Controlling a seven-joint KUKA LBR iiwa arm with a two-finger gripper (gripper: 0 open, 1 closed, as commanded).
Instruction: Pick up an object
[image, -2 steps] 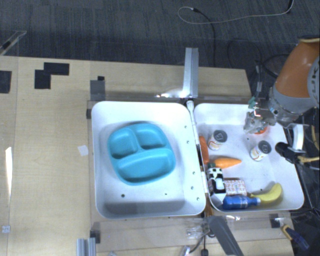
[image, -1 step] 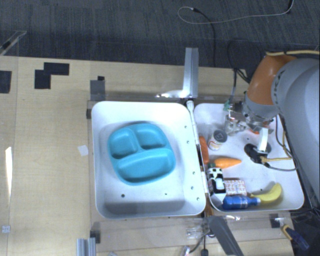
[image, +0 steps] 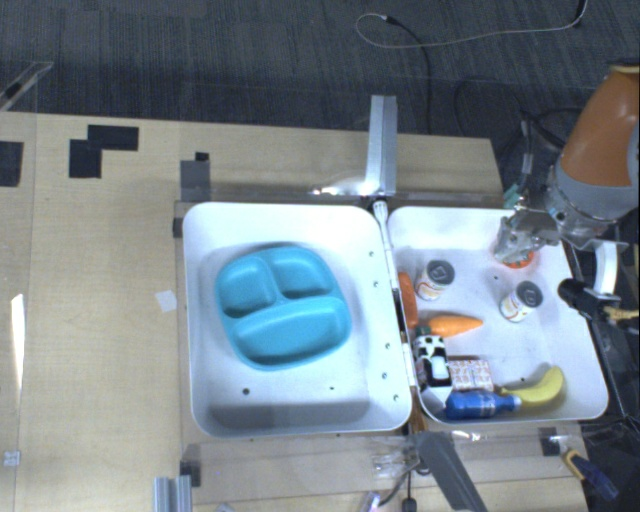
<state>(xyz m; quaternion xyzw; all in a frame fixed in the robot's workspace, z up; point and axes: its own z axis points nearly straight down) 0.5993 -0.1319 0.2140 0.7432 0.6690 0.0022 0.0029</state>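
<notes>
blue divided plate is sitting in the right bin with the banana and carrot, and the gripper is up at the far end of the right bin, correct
Not quite. The camera view shows the blue divided plate in the left bin, apart from the banana and carrot, which lie in the right bin. The gripper is at the right bin's far end.

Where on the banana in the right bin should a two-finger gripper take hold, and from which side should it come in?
Grip the banana across its thick middle, coming straight down from above. It lies flat on the right bin floor, curved, with one end by the blue bottle and the bin wall close beyond it. The middle likely offers the most open room for fingers, closing across the narrow width.
</notes>
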